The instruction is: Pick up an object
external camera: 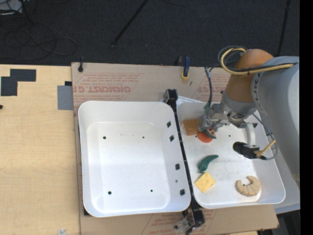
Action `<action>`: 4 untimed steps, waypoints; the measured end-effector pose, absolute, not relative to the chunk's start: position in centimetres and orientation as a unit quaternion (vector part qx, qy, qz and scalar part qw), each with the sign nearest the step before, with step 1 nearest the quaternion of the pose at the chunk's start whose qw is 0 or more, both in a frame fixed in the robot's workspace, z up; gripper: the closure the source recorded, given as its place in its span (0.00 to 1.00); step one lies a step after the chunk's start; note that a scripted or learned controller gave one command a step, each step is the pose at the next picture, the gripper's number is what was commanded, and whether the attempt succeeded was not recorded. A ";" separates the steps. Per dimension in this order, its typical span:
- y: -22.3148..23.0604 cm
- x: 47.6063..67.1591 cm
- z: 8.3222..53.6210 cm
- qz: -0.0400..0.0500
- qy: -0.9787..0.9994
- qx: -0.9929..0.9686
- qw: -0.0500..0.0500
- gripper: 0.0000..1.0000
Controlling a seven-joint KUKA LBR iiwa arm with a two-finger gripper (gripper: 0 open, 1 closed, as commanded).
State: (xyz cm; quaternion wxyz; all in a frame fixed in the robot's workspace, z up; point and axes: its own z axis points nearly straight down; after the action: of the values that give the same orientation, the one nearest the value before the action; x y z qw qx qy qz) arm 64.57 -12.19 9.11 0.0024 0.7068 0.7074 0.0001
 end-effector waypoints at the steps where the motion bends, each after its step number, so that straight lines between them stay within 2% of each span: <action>1: -17.2 59.7 9.2 0.002 0.706 0.708 0.003 1.00; 2: -13.8 64.4 9.0 0.002 0.709 0.706 0.003 1.00; 3: -11.9 57.8 8.7 -0.001 0.706 0.708 -0.002 1.00; 4: -4.9 58.2 19.3 0.003 0.710 0.704 0.001 1.00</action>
State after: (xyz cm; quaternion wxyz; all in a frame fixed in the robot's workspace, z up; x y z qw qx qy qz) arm 58.17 -4.87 19.28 0.0008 0.7045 0.7097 0.0029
